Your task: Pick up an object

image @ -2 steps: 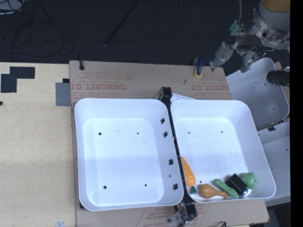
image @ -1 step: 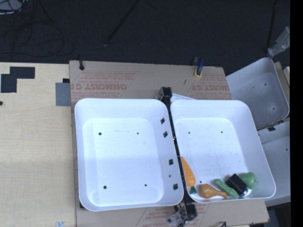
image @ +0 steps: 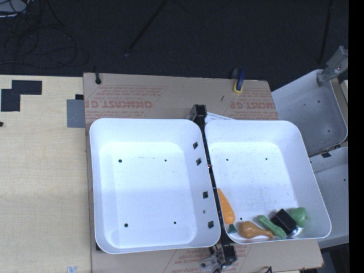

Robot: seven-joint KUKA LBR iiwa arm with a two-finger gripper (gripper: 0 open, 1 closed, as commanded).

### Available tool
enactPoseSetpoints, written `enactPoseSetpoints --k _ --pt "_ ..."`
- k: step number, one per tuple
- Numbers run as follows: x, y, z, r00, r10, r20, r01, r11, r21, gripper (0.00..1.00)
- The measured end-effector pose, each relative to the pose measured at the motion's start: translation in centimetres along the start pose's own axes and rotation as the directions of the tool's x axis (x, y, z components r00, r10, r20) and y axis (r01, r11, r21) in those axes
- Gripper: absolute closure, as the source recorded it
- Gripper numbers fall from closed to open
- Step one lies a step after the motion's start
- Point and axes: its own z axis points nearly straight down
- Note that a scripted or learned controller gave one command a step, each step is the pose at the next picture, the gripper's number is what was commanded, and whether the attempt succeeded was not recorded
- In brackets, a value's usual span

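Several small objects lie bunched in the near corner of the right bin (image: 256, 135). An orange carrot-shaped piece (image: 226, 206) rests along that bin's left wall. A tan-orange lump (image: 252, 229) lies at the front wall. Beside it a long green piece (image: 269, 225) lies slanted, touching a black block (image: 284, 221). A round green object (image: 298, 215) sits at the right end of the group.
The left bin (image: 145, 135) stands next to the right one, joined by black clips (image: 205, 194). Both rest on a cardboard sheet (image: 170, 98) held by a blue-yellow clamp (image: 239, 82). A grey metal plate (image: 310, 104) lies at the right.
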Motion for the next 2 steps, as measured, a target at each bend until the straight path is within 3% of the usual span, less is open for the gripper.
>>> enactPoseSetpoints --k 2 --pt "-8.1 -3.5 0.3 1.000 0.004 0.001 -0.004 1.000 0.004 0.00"
